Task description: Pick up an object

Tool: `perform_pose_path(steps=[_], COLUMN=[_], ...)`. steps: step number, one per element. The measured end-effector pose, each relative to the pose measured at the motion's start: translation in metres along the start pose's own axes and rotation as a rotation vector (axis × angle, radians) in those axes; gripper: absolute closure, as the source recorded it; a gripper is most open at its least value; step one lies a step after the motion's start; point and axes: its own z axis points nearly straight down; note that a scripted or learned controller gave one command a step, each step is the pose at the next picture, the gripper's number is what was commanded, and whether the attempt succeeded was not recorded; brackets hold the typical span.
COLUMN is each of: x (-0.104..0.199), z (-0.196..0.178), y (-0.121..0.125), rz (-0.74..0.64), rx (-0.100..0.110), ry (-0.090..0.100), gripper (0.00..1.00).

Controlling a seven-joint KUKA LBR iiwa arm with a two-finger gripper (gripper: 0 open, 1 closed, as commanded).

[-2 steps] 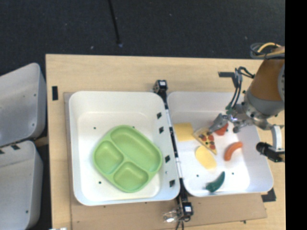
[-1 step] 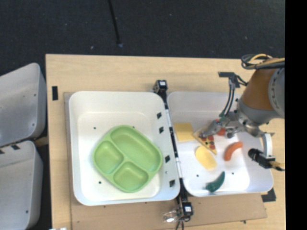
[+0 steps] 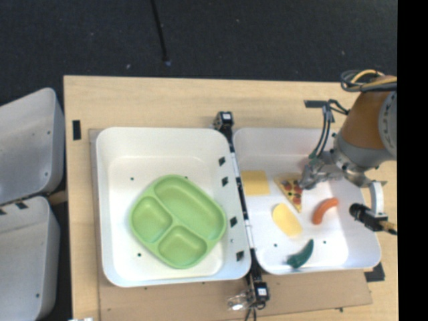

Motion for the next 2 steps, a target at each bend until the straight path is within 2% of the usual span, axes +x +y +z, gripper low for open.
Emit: perform_pose_path(steps=[2], x=[-0.008], z=[-0.087], y=[0.001], rz=[-0.005], rx=[0.006], ry=[0.002], gripper=[1.00])
